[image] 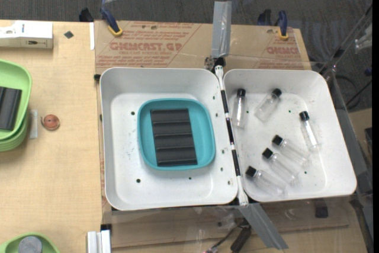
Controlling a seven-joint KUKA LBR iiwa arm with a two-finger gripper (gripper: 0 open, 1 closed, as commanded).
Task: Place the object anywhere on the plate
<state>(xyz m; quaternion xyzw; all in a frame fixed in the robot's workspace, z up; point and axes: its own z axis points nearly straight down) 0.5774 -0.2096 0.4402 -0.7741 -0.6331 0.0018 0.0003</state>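
The table [59, 186] carries two white bins side by side. The left bin [118, 181] holds a teal plate [204, 139] near its middle, and on the plate lies a dark ribbed insert [173, 136], so bare teal is left mostly as the rim around it. The right bin [331, 127] holds six clear vials with black caps, scattered and lying flat: one [238, 106] against the bin's left wall, one [267, 105] toward the far edge, one [308, 129] near the right wall, and three [288, 150] [278, 165] [263, 181] close together toward the near edge (almost parallel, caps pointing left). None is on the plate yet, so the job looks to be at its very start.

I cannot tell the state of the gripper.

To do the pick well, I would choose a vial with room on both sides. The one near the right wall or the one toward the far edge lies apart from its neighbours. Close across the short width of the glass body, not along its length, since these will likely roll or slip. The three crowded vials invite a double catch. The one against the left wall leaves little room for a finger.
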